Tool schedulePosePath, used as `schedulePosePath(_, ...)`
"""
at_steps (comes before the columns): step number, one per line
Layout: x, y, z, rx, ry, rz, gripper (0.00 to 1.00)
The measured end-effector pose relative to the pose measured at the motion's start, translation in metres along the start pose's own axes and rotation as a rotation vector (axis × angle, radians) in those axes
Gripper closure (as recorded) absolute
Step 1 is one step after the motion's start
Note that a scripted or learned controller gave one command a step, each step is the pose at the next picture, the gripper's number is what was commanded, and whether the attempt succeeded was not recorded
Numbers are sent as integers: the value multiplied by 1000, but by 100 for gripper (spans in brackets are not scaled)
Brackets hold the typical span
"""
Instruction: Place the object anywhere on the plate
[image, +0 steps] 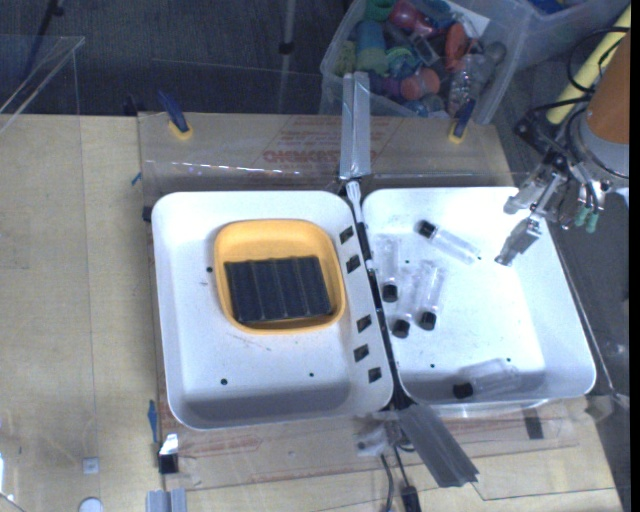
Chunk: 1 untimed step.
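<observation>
Writing: faint red lettering shows on the clear sheet (300, 150) behind the bins, too blurred to read.
Left bin (190, 390): white and shallow; a yellow plate (240, 240) sits near its middle, closer to the back edge.
Plate: a dark ribbed slab (278, 288) lies in it, covering most of its floor.
Right bin (560, 350): white, touching the left bin along a centre divider (360, 300) that bears small black marks.
Vials: several clear vials with black caps lie in the right bin. One (445, 240) lies near the back, slanted; a cluster (410, 290) lies beside the divider at mid-bin; one (485, 380) lies by the front edge.
Task's thing: the vials are all on the right bin's floor, well apart from the plate.
Gripper (520, 235): over the right bin's back right corner, tilted, pointing down and left toward the bin floor.
Fingers: I cannot tell whether they are apart or together; no vial is seen between them.
Arm (610, 110): orange band at the right edge of the bench, cables beside it.
Around: a clear tub of coloured toys (425, 50) stands behind the bins; blue clamps (178, 122) hold the sheet at the back; a metal strip (355, 120) runs back from the divider.
In the way: nothing lies between gripper and vials.
</observation>
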<state>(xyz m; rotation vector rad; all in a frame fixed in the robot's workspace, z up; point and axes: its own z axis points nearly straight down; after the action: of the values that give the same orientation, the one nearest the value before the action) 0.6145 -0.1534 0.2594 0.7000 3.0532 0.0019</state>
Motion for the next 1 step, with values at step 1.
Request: schedulePosePath(1, -42, -55, -45, 0, -1, -229, 0)
